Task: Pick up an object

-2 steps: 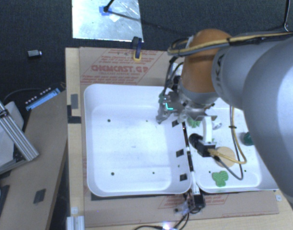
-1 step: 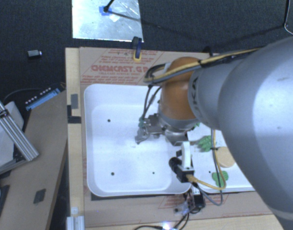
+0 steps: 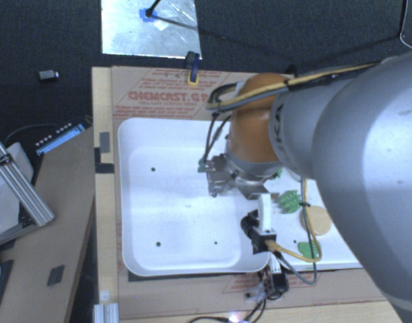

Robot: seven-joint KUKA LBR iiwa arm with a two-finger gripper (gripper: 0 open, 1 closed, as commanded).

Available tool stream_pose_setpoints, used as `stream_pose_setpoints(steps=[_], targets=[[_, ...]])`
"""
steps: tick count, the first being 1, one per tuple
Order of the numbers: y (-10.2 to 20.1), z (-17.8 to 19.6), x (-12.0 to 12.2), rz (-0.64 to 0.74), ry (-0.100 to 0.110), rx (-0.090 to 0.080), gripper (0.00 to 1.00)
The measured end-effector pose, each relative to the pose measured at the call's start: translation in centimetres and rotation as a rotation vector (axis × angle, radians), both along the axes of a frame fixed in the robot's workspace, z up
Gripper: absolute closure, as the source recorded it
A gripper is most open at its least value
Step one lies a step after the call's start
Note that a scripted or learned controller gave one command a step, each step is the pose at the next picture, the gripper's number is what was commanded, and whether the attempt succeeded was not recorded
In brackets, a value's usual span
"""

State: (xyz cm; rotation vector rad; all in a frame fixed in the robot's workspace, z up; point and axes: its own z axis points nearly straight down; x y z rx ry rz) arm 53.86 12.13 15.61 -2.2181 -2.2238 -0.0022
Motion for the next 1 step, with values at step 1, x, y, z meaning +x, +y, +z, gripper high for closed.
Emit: stream_pose_setpoints(steps=[1], targets=[[4.59,14.74,-3.24,0.008,-0.012,0.005,1.0]])
